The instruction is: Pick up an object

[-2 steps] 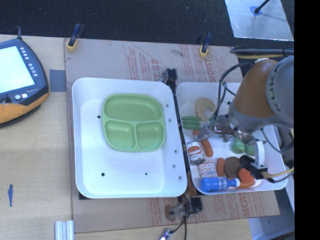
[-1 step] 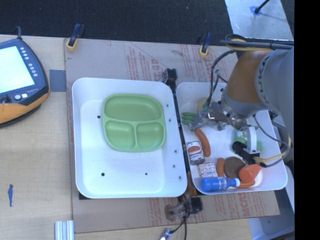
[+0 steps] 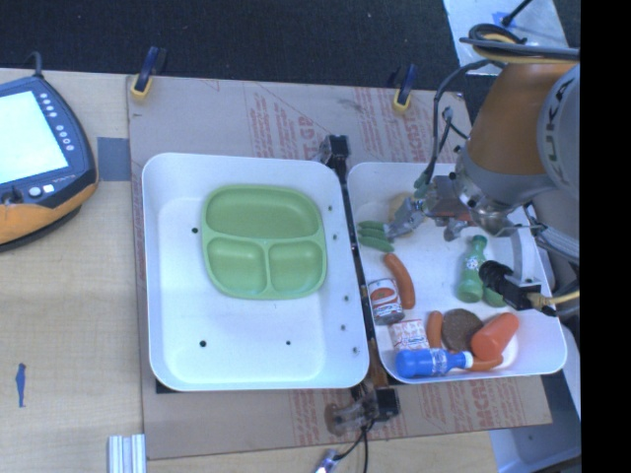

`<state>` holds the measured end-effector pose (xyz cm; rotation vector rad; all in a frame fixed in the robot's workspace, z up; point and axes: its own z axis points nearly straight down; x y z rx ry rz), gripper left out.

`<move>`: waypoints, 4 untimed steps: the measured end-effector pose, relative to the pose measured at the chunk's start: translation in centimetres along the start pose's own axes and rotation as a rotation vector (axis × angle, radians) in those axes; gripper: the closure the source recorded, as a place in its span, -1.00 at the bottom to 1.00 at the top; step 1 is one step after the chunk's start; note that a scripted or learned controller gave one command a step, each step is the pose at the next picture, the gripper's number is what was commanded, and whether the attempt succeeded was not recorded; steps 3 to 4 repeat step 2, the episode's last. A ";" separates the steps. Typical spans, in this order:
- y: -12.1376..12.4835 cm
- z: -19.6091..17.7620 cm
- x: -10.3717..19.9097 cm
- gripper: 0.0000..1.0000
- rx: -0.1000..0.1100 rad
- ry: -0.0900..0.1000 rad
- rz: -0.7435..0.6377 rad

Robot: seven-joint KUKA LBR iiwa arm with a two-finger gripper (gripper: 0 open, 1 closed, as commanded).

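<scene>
**Hovering over the right bin's far end**

My end effector hangs above the right bin; I cannot tell how it is set. The sausage lies just beneath and nearer the camera, long axis running roughly bin-lengthwise. Around it: green beans, cans, a blue bottle, a green bottle. The left bin holds a green divided plate.

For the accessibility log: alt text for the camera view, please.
A grey and orange arm's gripper hangs over the right bin, near toy food: a hot dog, a green bottle, a blue bottle. The left bin holds a green divided plate.
</scene>
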<state>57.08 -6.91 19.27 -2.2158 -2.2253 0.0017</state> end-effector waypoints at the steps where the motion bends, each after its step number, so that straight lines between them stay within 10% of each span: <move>1: -0.6 9.2 -2.7 -1.00 0.005 -0.001 0.000; 4: 1.6 6.0 -2.6 -1.00 0.002 0.000 0.002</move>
